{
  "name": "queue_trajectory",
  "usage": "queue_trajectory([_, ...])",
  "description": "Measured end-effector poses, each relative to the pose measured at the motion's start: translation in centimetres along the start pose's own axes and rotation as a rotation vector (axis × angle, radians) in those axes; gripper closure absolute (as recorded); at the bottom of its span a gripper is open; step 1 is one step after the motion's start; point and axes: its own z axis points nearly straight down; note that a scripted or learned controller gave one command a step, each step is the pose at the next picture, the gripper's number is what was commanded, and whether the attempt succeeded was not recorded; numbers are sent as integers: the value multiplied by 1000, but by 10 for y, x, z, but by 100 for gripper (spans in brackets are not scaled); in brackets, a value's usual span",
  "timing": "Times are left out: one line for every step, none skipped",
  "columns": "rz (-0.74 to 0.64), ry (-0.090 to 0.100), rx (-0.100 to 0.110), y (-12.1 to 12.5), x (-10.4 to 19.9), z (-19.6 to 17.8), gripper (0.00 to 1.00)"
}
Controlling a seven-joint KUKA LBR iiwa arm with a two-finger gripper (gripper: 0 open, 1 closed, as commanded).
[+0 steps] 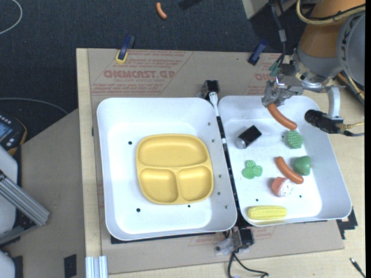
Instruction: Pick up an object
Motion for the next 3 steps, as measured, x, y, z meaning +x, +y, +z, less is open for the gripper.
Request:
queue_trajectory([-1, 1, 1, 1, 0, -35, 100])
queue_trajectory([1, 3, 11, -53, 13, -42, 100])
queue_trajectory([1, 4, 12, -93, 27, -39, 100])
